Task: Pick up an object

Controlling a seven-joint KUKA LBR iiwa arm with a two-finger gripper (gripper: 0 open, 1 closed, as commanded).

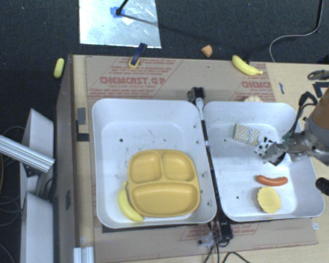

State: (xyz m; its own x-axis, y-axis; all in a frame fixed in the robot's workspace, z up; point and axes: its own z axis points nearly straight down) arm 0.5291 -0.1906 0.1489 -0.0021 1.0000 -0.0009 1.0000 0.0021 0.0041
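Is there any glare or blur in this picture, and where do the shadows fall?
In the camera view the light is soft and even: the white bins look bright but keep their detail, and the foil sheet on the floor shines with glare. The yellow tray casts only a faint shadow. The gripper looks slightly blurred and dark, so its fine detail is hard to read.

Right bin point(230, 201): we find open floor across its left half; a patterned block point(246, 133), a sausage point(272, 180) and a yellow disc point(269, 200) crowd the right. Left bin point(107, 147): a yellow divided tray point(163, 182) and a banana point(127, 204) block the front, leaving the back floor free.
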